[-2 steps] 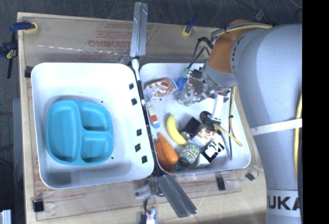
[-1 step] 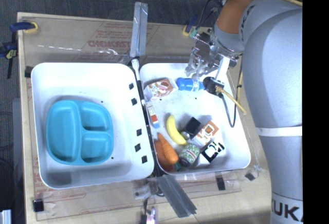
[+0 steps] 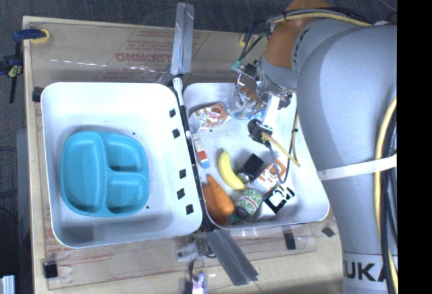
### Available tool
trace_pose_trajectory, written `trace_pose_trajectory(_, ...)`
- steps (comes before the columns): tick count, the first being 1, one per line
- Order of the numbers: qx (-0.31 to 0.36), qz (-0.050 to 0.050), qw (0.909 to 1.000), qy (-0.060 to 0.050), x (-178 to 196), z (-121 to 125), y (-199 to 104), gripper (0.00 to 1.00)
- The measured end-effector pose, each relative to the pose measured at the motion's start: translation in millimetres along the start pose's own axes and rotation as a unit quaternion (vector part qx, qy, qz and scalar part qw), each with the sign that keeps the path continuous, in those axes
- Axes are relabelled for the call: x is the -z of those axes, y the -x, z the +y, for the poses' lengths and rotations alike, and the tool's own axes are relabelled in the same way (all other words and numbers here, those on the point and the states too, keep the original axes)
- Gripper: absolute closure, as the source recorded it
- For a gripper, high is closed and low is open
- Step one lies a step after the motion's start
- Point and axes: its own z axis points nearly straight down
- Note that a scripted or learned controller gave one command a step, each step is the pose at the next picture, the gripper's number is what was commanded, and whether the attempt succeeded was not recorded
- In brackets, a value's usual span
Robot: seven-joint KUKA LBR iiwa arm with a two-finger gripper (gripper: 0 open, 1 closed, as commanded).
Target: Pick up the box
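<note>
A small black box (image 3: 252, 166) lies tilted in the middle of the right bin (image 3: 307, 181), beside a banana (image 3: 229, 170). A second black-and-white box (image 3: 279, 198) rests near that bin's front right corner. My gripper (image 3: 247, 102) hangs over the far part of the right bin, above and behind the black box and just right of a crinkled snack packet (image 3: 209, 114). It is apart from both boxes, and I see nothing held in it. The grey arm (image 3: 344, 117) covers the bin's right side.
A carrot (image 3: 217, 197) and a green can (image 3: 248, 202) lie at the right bin's front. A slim red-and-white carton (image 3: 199, 151) leans on the divider wall. The left bin (image 3: 54, 100) holds a blue sectioned tray (image 3: 104, 172). Cables (image 3: 283, 151) trail below the wrist.
</note>
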Motion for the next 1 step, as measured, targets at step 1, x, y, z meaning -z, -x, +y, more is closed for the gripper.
trace_pose_trajectory(1,0.159,0.000,0.9873,0.002,66.3,-16.0,-14.8,1.00)
